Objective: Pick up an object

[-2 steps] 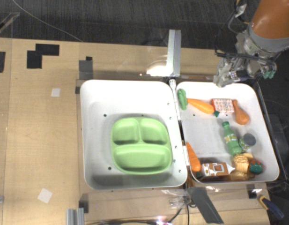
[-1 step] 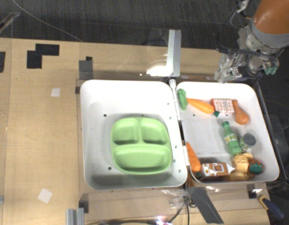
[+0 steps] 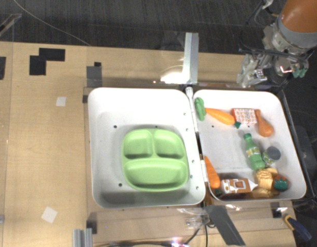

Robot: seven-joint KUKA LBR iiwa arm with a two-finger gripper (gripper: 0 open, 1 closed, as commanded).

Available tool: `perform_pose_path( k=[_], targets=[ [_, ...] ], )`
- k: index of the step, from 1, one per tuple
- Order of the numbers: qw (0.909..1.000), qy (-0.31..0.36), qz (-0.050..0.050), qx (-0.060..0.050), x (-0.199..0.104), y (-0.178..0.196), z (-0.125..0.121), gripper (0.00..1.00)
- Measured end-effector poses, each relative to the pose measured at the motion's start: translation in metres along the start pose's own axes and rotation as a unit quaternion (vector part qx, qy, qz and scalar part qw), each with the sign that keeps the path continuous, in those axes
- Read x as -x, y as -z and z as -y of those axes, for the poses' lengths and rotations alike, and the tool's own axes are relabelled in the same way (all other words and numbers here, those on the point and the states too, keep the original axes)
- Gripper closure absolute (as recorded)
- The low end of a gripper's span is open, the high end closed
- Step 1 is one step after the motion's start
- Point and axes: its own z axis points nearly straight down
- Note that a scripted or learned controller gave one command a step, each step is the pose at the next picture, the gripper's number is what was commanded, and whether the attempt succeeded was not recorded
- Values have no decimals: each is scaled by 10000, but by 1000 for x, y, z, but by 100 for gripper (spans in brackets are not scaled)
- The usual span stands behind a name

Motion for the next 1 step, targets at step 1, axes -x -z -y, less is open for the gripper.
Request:
perform_pose_path(
  k=[1],
  targets=[
    [9991,154,-374,105,-21,-136,-87,100]
  ],
)
